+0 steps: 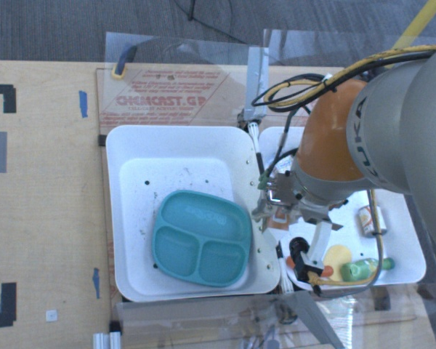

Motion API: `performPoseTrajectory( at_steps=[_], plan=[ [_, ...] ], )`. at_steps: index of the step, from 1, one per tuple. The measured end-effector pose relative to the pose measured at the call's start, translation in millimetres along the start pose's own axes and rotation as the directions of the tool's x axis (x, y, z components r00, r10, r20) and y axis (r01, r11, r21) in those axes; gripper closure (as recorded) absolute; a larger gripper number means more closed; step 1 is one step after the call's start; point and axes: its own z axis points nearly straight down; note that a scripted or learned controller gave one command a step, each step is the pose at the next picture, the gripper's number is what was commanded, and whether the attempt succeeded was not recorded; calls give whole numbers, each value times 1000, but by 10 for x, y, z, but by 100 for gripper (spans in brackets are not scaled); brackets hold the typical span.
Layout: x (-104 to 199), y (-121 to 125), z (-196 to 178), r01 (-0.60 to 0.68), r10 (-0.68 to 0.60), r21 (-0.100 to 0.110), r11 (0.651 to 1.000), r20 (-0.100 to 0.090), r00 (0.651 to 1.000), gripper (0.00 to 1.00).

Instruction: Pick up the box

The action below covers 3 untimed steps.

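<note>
On wooden bench [43,195]: two white bins [127,166]; grey carpet [73,13] beyond; gripper [283,209] hidden.

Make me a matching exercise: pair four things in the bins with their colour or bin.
Things:
1. divided plate
2. arm wrist band
3. small bottle-shaped item
4. rounded item next to it

Descriptions:
A. green, right bin
B. orange
C. teal, left bin
D. yellow, right bin

Pairs: 1-C, 2-B, 3-A, 4-D
</note>
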Motion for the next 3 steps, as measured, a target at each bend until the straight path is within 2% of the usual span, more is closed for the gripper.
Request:
performPoseTrajectory(
  at_steps=[1, 2, 3],
  plan=[
    [679, 349, -79, 122, -122, 0, 993, 1, 993, 100],
    [685, 353, -146, 124, -124, 4, 992, 3, 992, 100],
    [1761, 265, -160, 19, -19, 0, 1000, 1, 1000, 100]
  ],
)
